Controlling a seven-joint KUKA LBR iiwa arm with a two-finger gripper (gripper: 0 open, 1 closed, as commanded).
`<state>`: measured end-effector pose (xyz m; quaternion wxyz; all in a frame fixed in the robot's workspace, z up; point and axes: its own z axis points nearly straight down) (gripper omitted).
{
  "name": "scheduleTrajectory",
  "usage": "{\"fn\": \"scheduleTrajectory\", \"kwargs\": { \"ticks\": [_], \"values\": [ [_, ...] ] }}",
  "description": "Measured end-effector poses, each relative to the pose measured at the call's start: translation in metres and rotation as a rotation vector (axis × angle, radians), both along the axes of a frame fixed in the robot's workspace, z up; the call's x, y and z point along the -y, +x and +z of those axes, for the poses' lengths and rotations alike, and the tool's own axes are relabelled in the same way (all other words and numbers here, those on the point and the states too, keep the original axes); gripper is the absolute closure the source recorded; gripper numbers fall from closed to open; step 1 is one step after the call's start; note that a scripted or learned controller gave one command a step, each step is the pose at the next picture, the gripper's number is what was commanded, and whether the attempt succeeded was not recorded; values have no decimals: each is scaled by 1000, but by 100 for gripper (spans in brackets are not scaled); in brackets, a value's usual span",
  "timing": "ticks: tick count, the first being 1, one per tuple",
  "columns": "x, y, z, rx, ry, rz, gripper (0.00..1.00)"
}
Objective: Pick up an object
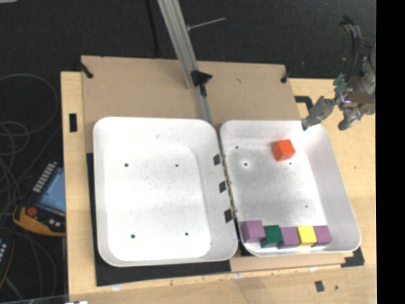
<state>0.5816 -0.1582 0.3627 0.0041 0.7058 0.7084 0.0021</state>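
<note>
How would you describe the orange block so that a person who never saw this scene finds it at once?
Look at the right bin of the two white bins. In its far half, toward the gripper, the orange block lies alone on the bin floor. The other blocks, purple, green and yellow, sit in a row along the near rim.

Light wooden bench (74,189) on dark floor (69,18). Brown board (247,94) lies flat across bench's far half. Black mat (164,266) edge showing under near side. Slanted metal pole (180,37) rises from board's far middle, black clamp (200,78) partway along it. Left of bench: loose cables (19,132), handheld pendant (47,198) with lit screen, orange trim. Lighting even, dim.
</note>
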Motion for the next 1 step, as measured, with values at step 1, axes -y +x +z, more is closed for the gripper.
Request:
{"fn": "scheduleTrajectory", "kwargs": {
  "ticks": [1],
  "values": [
    [1, -1, -4, -7, 0, 0, 0]
  ]
}}
